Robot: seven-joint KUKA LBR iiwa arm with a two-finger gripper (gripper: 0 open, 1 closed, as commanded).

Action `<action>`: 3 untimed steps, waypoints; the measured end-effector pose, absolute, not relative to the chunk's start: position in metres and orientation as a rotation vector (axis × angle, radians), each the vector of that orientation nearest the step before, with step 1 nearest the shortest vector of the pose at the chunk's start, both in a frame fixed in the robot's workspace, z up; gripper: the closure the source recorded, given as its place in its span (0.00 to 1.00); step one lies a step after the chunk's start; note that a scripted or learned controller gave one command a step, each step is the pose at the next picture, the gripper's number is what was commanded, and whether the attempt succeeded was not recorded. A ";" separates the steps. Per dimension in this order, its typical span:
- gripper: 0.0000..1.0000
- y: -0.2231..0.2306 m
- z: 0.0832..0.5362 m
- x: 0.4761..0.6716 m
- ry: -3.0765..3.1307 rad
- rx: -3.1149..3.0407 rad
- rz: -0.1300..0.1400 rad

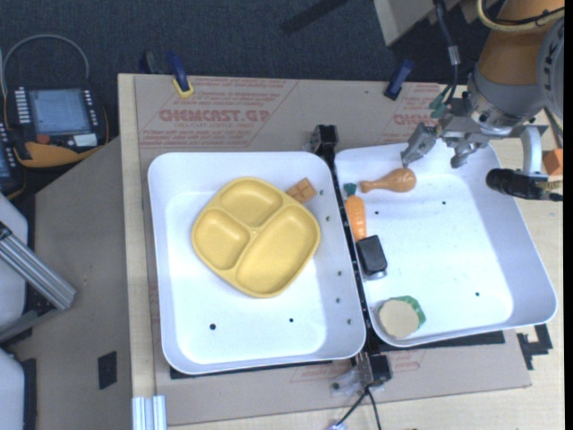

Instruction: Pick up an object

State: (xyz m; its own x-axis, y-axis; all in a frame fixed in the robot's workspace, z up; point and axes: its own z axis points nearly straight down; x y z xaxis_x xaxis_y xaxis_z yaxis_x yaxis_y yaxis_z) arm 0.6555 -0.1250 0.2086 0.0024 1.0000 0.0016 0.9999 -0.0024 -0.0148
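A round sandwich (400, 317) sits at the right bin's (501, 267) near edge; the gripper (439, 148), open and empty, should descend squarely over the drumstick (390, 183).

Single fixed camera, mounted above the counter (269, 106) and looking down at a slant from moderate height. Both white bins fall within the frame: the left bin (179, 330) well to the left of the fingers (416, 149), the right bin (501, 267) beneath and below them. The arm (519, 52) enters at the upper right, behind the fingers.
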 end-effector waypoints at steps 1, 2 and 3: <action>0.00 -0.125 0.217 0.658 -2.222 -2.221 0.001; 0.00 -0.125 0.154 0.654 -2.217 -2.218 0.007; 0.00 -0.116 0.100 0.659 -2.219 -2.216 0.006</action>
State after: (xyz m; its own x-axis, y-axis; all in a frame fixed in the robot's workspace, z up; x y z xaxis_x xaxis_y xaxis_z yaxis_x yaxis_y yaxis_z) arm 0.6592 -0.1165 0.1003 -0.0013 1.0000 0.0011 1.0000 0.0013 -0.0065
